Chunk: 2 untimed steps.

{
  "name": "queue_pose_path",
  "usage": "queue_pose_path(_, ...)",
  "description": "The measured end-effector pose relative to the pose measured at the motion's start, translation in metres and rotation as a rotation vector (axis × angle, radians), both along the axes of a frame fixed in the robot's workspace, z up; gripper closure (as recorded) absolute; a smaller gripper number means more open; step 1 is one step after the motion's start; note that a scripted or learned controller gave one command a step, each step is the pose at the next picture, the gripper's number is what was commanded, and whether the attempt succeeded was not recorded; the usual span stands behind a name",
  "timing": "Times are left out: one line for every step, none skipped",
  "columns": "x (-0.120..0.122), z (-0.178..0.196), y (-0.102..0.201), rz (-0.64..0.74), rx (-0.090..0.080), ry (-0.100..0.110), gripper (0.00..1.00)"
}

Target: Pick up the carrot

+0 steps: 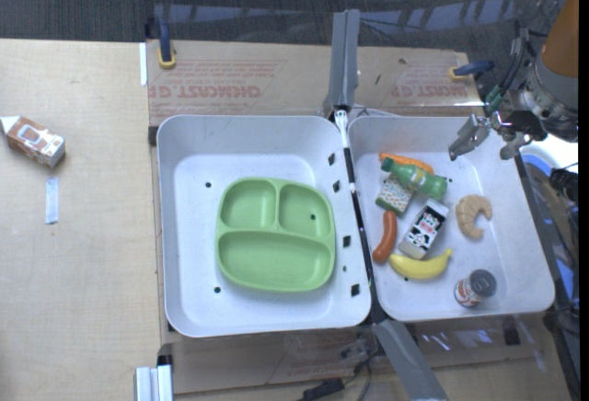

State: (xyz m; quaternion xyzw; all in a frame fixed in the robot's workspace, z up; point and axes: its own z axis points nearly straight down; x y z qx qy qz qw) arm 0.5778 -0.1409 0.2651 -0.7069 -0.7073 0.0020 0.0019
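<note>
A single fixed camera is mounted above the bench (74,298) and looks down at a slant. It stands far enough back to frame both white bins: the left bin (175,234) near centre, the right bin (515,289) toward the right edge. The bench's far edge, apparently meeting dark floor, lies along the top.

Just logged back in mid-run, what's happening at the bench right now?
The gripper is open, up at the right bin's far right corner, holding nothing. The carrot lies at the back of that bin, next to a green bottle, not yet picked up. The left bin holds a green plate.
</note>
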Motion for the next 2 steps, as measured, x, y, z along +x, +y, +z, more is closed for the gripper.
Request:
queue_pose_path(0.040, -0.112, 0.009, 0.062, 0.000, -0.001, 0.00)
queue_pose_path(0.081, -0.174, 0.016, 0.333, 0.001, -0.005, 0.00)
